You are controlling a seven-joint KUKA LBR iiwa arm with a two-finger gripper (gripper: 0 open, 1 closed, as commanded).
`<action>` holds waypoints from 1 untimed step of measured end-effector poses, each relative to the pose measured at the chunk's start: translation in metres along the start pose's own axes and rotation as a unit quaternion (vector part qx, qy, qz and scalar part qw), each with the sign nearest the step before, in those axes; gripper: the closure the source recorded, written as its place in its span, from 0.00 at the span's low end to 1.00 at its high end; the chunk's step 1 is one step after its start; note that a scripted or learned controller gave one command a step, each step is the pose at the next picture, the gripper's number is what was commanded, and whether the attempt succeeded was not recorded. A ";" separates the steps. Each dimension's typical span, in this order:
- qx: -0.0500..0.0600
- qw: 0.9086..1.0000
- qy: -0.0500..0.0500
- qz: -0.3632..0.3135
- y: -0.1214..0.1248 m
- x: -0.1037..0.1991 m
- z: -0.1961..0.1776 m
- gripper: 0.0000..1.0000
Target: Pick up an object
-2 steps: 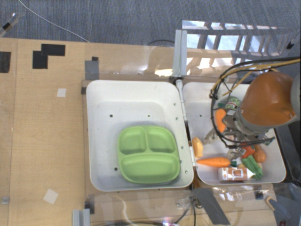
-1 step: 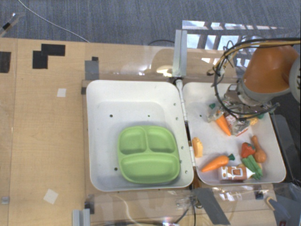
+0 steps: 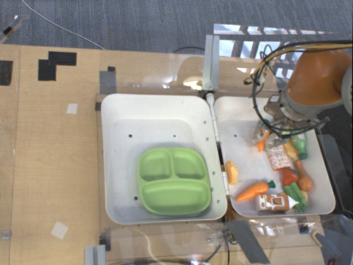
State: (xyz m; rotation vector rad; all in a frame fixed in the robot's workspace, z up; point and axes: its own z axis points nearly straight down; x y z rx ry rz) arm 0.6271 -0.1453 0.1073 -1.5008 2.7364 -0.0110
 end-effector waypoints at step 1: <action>0.000 0.998 0.001 0.064 0.026 -0.064 -0.098 1.00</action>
